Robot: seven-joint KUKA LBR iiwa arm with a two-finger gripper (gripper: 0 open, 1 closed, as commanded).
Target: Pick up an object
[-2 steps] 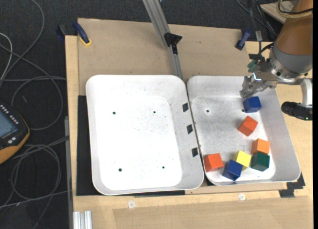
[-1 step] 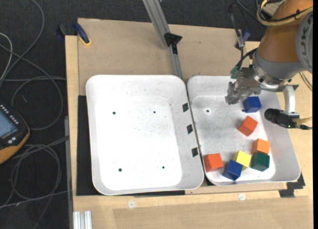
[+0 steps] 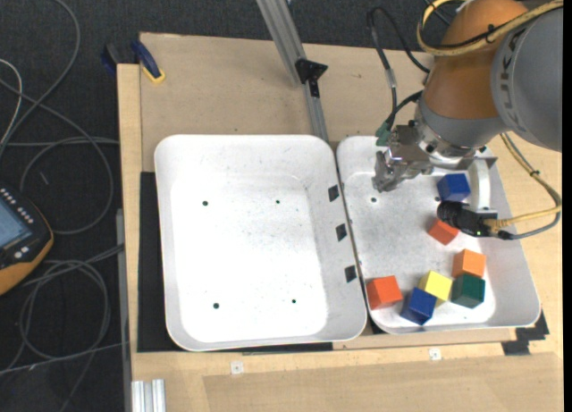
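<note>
My gripper (image 3: 386,174) hangs over the upper left part of the right bin (image 3: 393,231), pointing down at bare white floor. No block lies under it. A blue block (image 3: 454,187) sits to its right, near the bin's far side. A small red block (image 3: 442,231) lies below that one. Along the bin's near edge is a cluster: an orange block (image 3: 385,291), a blue block (image 3: 417,306), a yellow block (image 3: 437,285), a green block (image 3: 467,291) and another orange block (image 3: 469,263).
The left bin (image 3: 241,240) adjoins the right one, with black clips (image 3: 340,231) along the shared rim. A slanted metal pole (image 3: 286,35) rises behind the bins. The arm's cables (image 3: 518,218) trail over the right bin's right side.
</note>
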